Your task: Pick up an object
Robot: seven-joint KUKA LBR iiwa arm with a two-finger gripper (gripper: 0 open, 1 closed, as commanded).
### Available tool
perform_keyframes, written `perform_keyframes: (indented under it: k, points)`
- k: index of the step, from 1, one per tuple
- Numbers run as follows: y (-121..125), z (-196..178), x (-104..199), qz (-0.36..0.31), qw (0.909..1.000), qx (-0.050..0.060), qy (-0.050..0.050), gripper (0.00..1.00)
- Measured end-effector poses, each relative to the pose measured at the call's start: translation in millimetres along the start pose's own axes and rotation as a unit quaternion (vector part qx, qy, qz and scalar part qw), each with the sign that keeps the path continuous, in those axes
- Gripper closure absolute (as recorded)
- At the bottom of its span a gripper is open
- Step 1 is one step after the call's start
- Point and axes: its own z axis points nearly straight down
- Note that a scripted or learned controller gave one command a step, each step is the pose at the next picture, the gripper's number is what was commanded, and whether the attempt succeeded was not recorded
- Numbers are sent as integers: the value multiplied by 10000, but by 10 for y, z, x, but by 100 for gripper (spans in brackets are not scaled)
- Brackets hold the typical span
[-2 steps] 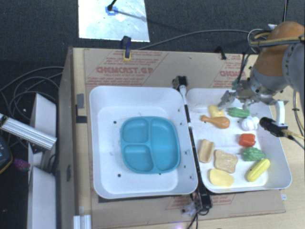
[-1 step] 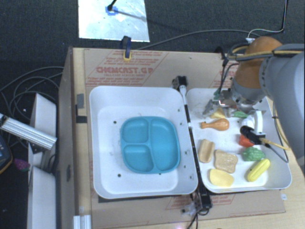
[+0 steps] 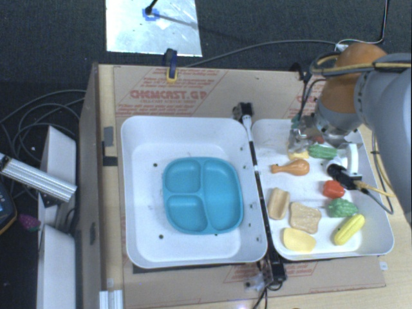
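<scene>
The right bin [image 3: 385,237] holds several toy foods. A tan drumstick [image 3: 291,167] lies near its left side, with a green pod [image 3: 322,151] and a small yellow piece [image 3: 298,155] just behind it. A red pepper [image 3: 333,188], green broccoli [image 3: 342,207] and a yellow corn cob [image 3: 348,228] sit on the right. Toast [image 3: 304,216], a tan bread piece [image 3: 277,203] and a pale yellow wedge [image 3: 299,239] lie at the front. My gripper [image 3: 300,138] hangs low over the bin's far part, right above the small yellow piece and beside the green pod.
The left bin [image 3: 138,172] carries a blue divided plate [image 3: 202,194]. A ridge [image 3: 254,172] separates the two bins. The grey arm [image 3: 380,89] reaches in from the right, above the right bin's far corner.
</scene>
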Motion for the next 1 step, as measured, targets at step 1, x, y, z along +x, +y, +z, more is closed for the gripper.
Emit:
perform_keyframes:
  k: [1]
  points:
    - [-13, 21, -2, 3, 10000, 20, 2, 0]
